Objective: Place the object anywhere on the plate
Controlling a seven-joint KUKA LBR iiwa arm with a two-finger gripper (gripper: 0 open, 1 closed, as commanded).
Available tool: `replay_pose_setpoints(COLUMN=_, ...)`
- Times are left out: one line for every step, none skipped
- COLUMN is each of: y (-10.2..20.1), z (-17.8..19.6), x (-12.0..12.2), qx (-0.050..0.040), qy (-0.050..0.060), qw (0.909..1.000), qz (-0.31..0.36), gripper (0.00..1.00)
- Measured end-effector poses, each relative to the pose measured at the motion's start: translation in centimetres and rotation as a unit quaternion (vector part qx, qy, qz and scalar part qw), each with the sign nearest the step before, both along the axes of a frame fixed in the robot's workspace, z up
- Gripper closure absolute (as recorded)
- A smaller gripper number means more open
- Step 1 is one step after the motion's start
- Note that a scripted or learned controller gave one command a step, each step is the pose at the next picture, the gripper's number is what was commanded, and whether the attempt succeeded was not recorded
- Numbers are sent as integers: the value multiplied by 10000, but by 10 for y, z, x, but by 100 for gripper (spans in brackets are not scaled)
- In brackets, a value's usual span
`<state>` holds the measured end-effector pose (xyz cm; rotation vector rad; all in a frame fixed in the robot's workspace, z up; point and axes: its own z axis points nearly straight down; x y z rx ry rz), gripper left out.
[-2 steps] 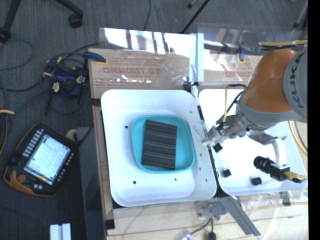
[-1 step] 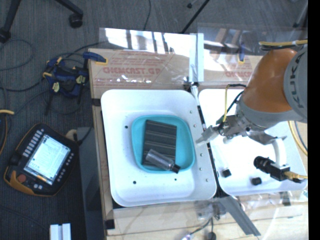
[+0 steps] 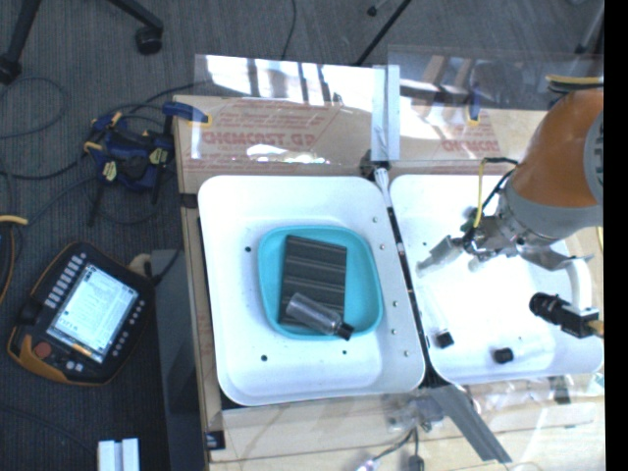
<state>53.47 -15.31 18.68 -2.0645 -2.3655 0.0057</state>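
Bench carrying two white bins | plate sitting in left bin, holding dark block and clear tube | gripper hovering over right bin, finger state impossible to tell.

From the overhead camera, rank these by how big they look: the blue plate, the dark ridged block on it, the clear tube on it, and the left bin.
1. Left bin
2. Blue plate
3. Dark ridged block
4. Clear tube

Plate: turquoise, rounded-square, flat in left bin. Block: dark grey, ribbed, rectangular, lying on plate. Tube: clear, dark-capped, on its side at block's near edge.
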Motion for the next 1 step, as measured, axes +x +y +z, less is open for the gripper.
replay_pose_setpoints(y=-70, z=-47, x=-51, qx=7, qy=8, qw=10000, qz=-63, gripper=0)
